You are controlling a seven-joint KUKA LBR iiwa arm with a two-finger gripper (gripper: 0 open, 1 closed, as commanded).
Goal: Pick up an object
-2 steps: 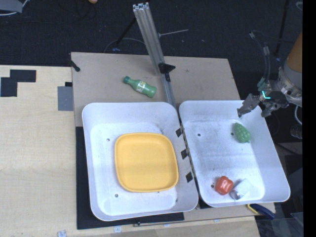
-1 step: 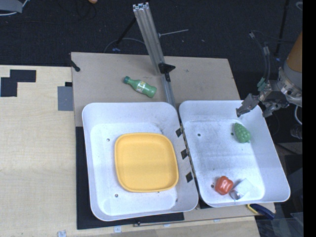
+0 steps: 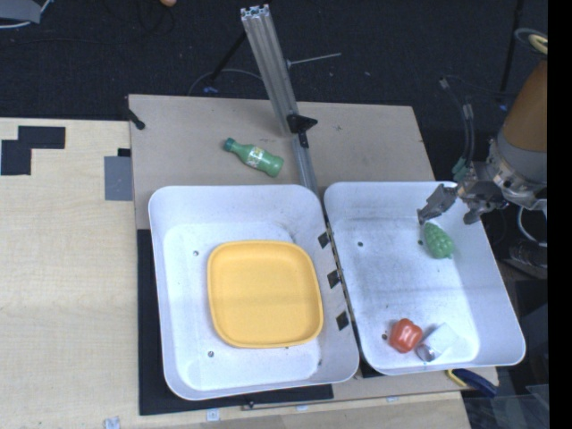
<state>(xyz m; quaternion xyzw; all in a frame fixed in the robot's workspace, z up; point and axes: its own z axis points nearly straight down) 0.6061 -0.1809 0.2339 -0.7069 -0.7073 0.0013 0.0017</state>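
Note:
In the right bin (image 3: 483,280) a bumpy green object (image 3: 438,240) lies near the far right wall. My gripper (image 3: 454,210) hovers just behind it at the bin's far right edge, open, with its dark fingers (image 3: 434,205) spread and nothing between them. Near that bin's front lies a red pepper-like object (image 3: 405,334), with a small grey piece (image 3: 425,353) right beside it. The arm's orange band (image 3: 533,96) shows at the right edge.
A square yellow plate (image 3: 264,292) lies in the left bin (image 3: 174,231). A green bottle (image 3: 254,156) lies on the bench behind the bins. A slanted aluminium bar (image 3: 275,65) rises behind the gap between the bins.

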